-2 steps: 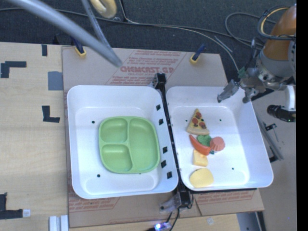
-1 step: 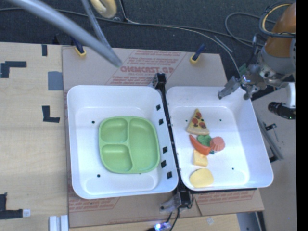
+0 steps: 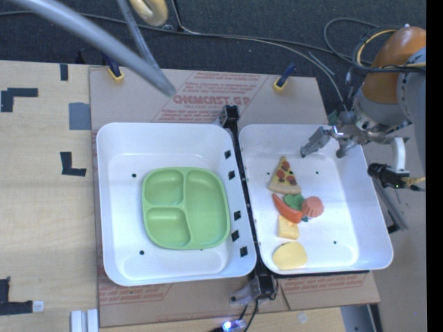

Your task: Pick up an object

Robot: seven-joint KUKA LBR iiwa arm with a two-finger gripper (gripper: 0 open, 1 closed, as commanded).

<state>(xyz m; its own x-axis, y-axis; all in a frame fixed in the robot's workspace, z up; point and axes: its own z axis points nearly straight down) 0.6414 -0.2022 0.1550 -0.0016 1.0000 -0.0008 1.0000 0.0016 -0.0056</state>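
Toy food (image 3: 294,206) in right bin (image 3: 360,199), claw (image 3: 325,144) spread open above.

Toy food (image 3: 293,209) in right bin (image 3: 346,206)

Glossy plastic-looking green tray (image 3: 185,207); smooth white bins (image 3: 111,185); perhaps matt cardboard (image 3: 208,92) beneath.
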